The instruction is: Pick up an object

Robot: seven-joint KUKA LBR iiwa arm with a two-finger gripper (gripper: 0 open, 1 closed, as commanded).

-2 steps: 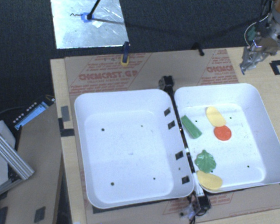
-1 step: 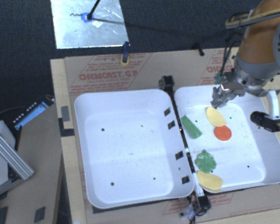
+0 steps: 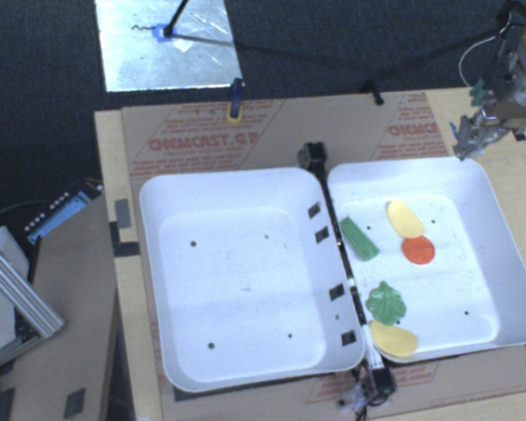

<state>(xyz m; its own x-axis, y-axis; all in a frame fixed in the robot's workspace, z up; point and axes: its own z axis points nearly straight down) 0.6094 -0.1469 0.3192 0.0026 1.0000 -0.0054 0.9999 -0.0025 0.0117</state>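
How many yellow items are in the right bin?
2. One yellow oval piece lies near the bin's upper middle, just above the orange round piece. The other yellow piece sits at the lower left corner, below the green leafy piece.

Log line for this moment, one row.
gripper: above right bin's far right corner, nothing held | right bin: green block, yellow oval, red disc, green leaf, yellow piece

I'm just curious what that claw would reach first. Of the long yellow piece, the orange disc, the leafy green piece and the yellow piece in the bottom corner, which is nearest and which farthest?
From the gripper, top right:
1. Long yellow piece, upper right bin.
2. Orange disc, just below it.
3. Leafy green piece, lower left of that bin.
4. Yellow corner piece, bottom-left corner.
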